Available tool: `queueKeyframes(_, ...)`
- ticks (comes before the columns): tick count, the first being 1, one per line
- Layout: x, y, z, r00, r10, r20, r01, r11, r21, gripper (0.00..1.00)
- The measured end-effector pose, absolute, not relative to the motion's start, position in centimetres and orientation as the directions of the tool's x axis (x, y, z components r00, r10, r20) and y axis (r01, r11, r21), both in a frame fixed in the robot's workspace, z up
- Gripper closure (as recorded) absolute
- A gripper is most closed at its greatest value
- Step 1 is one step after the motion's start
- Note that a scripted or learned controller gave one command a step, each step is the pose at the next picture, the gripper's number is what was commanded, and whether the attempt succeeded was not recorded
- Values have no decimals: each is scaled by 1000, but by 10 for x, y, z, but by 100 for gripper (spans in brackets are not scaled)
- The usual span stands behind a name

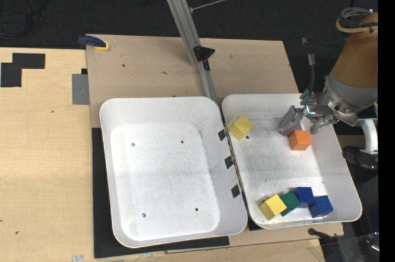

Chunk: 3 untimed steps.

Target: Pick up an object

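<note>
My gripper (302,121) hung over the right bin (345,190) with its grey fingers spread apart, just above a small orange cube (300,140) with a bright top face and darker sides that sat on the bin's floor

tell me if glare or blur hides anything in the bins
In the camera view, the lighting is even, with no glare on the right bin; the orange cube and yellow cube look sharp with soft shadows; the gripper is slightly blurred.
</note>
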<state>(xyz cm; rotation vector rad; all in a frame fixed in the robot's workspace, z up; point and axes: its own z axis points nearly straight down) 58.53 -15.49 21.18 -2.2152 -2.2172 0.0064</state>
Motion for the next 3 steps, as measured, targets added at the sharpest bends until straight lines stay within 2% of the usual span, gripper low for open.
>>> queueKeyframes(1,586,-155,214,0,1000,1,1000,0,-3,0)
queueKeyframes(2,582,-154,150,0,1000,2,1000,0,-9,0)
queueKeyframes(3,581,-153,97,1,1000,2,1000,-1,-6,0)
